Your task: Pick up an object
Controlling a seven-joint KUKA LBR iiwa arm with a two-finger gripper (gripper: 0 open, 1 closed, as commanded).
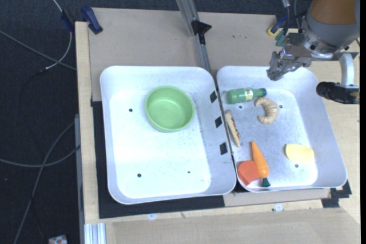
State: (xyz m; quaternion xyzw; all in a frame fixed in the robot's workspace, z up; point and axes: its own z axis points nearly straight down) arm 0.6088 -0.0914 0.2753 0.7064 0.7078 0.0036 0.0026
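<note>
Objects are lying loose in the right white bin (320, 117): a green plastic bottle (245, 95) and a tan croissant-shaped toy (267, 110). Hovering at the bottle's two o'clock, the grey two-finger gripper (280, 70) is carrying nothing, probably lining up; its clench I cannot tell.

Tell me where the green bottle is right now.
The green bottle lies on its side in the right bin, near its upper left corner, just above the curved tan croissant-like piece.

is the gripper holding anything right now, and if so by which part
Nothing is held. The gripper hangs over the right bin's far edge, apart from the green bottle.
</note>
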